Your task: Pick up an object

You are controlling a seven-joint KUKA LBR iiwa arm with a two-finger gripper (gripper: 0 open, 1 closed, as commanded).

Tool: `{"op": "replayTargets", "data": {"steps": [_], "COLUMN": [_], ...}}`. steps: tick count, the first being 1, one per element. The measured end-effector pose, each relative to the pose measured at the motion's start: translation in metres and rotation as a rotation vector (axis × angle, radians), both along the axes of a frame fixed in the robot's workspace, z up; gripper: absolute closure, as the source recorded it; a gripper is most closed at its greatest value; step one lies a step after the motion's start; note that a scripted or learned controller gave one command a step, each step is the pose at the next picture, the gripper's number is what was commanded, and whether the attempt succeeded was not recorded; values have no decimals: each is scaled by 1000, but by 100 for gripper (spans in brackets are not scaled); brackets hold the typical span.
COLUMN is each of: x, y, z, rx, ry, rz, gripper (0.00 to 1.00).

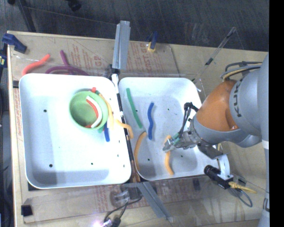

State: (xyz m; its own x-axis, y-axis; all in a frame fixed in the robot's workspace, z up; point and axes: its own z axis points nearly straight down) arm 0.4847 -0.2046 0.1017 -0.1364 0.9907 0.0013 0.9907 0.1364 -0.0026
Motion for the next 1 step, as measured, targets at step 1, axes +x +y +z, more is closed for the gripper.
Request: {"op": "replayTargets", "data": {"steps": [1], "x": [41], "y": [46], "z": [78], "rx": [0], "ry": [0], "rz": [-126], "gripper": [100]}}
